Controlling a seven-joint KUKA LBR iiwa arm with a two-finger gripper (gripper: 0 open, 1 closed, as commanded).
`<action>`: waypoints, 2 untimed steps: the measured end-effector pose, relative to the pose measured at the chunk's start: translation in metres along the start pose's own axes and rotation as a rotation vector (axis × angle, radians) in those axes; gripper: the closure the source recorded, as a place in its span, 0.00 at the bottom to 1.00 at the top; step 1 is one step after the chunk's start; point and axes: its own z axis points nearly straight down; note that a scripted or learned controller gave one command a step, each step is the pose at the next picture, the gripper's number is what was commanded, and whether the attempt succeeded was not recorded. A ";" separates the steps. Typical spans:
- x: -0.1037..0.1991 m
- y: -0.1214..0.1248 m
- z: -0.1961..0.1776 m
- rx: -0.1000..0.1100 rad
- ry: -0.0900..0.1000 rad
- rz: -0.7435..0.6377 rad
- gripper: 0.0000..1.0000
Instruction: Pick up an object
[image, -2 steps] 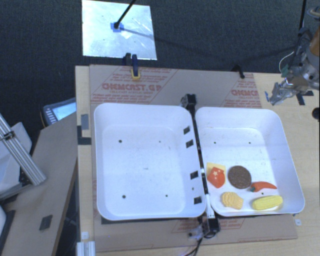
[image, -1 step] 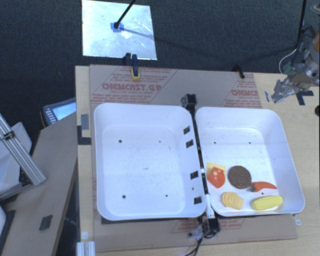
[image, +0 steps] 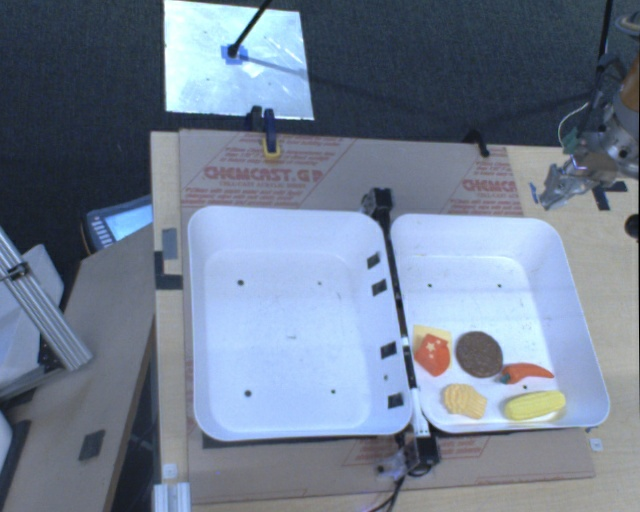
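camera view showed the gripper (image: 562, 188) above the worktop (image: 560, 160), beyond the right bin (image: 560, 260); whether its fingers were spread, i could not tell. a brown disc (image: 479, 353) lay in that bin's near corner.

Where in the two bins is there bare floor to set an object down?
The left bin shows bare floor wall to wall. In the right bin, the rear half is bare; its front edge is crowded by the pizza slice, brown disc, chili, and corn.
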 end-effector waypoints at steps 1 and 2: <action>0.000 0.000 0.004 0.000 0.000 0.000 1.00; 0.000 0.000 0.006 -0.001 0.000 0.000 1.00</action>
